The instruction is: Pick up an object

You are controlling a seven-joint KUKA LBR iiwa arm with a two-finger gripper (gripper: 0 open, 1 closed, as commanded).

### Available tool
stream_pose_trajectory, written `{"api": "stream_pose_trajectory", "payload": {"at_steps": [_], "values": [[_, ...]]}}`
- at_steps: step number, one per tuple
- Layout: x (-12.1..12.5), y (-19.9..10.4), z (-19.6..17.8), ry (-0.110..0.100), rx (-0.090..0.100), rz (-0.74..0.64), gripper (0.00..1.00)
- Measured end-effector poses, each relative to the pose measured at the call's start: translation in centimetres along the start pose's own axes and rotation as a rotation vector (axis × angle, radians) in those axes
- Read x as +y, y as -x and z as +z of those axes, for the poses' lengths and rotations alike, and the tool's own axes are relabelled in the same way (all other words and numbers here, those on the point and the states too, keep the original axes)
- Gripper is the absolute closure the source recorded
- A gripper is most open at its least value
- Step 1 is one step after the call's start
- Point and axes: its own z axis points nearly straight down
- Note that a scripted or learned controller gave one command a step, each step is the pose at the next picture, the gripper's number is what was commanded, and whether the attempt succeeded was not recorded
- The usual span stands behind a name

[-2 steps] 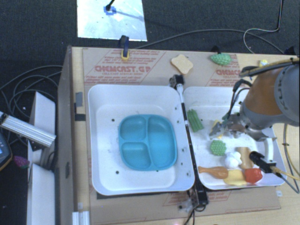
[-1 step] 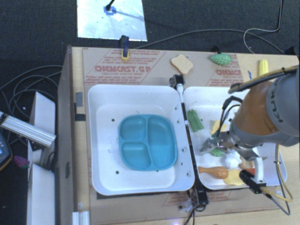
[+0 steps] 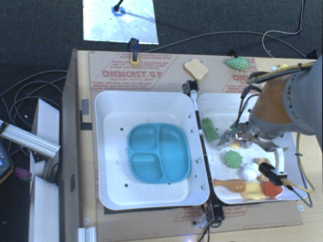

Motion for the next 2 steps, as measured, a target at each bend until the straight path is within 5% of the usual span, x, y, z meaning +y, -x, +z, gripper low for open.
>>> {"api": "stream_pose_trajectory", "payload": {"at_steps": [1,2], "values": [[-3.9,-2.2,0.1,-0.003,0.001,0.000,0.00],[-3.8,-2.2,-1.0,-0.001,0.002,0.000,1.00]]}}
